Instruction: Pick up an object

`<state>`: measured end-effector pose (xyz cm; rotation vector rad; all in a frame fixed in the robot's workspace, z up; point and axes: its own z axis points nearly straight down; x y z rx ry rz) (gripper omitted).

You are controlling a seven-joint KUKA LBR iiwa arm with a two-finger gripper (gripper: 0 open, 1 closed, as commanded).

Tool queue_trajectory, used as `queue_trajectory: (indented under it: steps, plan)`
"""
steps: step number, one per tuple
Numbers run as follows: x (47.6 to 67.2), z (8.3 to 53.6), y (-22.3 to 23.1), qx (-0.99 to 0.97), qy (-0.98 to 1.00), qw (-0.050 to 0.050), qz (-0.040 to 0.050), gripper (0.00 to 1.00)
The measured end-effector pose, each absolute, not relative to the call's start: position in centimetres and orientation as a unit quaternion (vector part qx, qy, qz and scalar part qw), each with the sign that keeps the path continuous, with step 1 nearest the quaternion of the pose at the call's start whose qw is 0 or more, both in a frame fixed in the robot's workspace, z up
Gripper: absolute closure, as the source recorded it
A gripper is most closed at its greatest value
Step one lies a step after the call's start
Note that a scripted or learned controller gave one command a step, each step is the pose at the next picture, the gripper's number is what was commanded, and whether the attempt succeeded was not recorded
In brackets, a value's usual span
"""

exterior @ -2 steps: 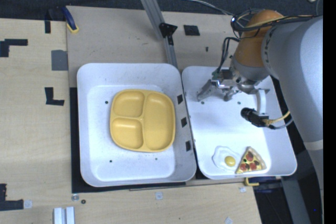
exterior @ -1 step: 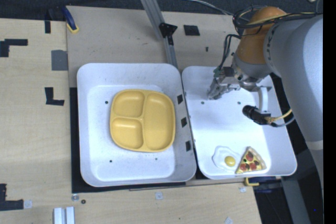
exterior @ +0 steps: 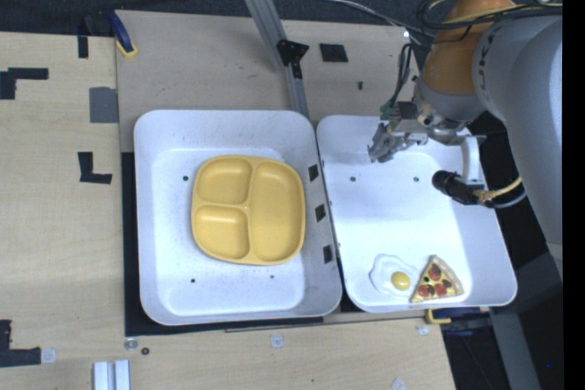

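A toy fried egg [exterior: 391,276] and a toy pizza slice [exterior: 437,279] lie side by side at the near edge of the right bin [exterior: 402,205]. My gripper [exterior: 382,148] hangs over the far part of that bin, well away from both toys, with nothing seen between its fingers. A yellow divided plate [exterior: 248,208] rests in the middle of the left bin [exterior: 164,224].
The grey arm with its orange band [exterior: 466,41] comes in from the upper right. A slanted metal post [exterior: 265,9] rises behind the bins. A black cable fitting [exterior: 454,186] hangs over the right bin's right side.
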<state>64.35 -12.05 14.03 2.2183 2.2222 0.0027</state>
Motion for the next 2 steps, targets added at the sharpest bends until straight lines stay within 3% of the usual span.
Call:
queue_trajectory:
  steps: [2]
  plan:
    - [63.4,24.2,-13.6,0.707,0.708,0.002,0.0009,1.00]
